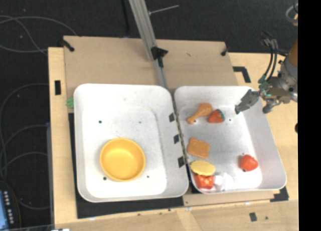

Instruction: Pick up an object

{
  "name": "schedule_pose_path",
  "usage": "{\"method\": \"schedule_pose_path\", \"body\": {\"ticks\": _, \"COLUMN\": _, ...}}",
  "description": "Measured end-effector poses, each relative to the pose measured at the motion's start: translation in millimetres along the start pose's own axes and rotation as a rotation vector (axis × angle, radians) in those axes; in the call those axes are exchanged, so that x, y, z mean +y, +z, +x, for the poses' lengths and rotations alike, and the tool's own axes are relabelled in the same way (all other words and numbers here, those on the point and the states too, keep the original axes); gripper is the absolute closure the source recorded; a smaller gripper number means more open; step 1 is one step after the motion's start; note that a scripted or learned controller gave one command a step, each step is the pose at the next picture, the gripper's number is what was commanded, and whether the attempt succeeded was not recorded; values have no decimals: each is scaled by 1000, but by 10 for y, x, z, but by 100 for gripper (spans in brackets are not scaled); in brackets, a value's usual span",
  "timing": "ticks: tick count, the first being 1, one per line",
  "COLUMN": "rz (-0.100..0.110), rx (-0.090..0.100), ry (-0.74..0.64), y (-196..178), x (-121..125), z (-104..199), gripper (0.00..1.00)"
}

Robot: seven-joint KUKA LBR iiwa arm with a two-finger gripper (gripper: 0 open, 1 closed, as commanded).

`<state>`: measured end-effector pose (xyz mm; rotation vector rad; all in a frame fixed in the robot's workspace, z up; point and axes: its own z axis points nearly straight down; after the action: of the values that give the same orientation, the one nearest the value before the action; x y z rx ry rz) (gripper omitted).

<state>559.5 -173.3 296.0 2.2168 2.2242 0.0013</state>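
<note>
The right bin (261,125) holds a toy chicken drumstick (199,112), a small strawberry (216,117), a slice of toast (198,148), a red tomato (248,163) and a yellow-topped burger piece (203,168) over a red item (204,181) at the front. My gripper (258,101) hangs over the bin's far right rim, its two dark fingers spread open with nothing between them. It sits well to the right of the strawberry.
A yellow bowl (122,159) rests in the left bin (100,104) near its front. A grey metal post (143,22) rises from the back between the bins. Cables lie on the dark floor at the left.
</note>
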Motion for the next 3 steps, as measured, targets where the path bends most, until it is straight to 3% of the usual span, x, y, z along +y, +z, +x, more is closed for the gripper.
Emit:
{"method": "schedule_pose_path", "body": {"ticks": 1, "rz": 0, "rx": 0, "ry": 0, "y": 0, "x": 0, "z": 0, "gripper": 0}}
{"method": "schedule_pose_path", "body": {"ticks": 3, "rz": 6, "rx": 0, "ry": 5, "y": 1136, "x": -41, "z": 147, "gripper": 0}}
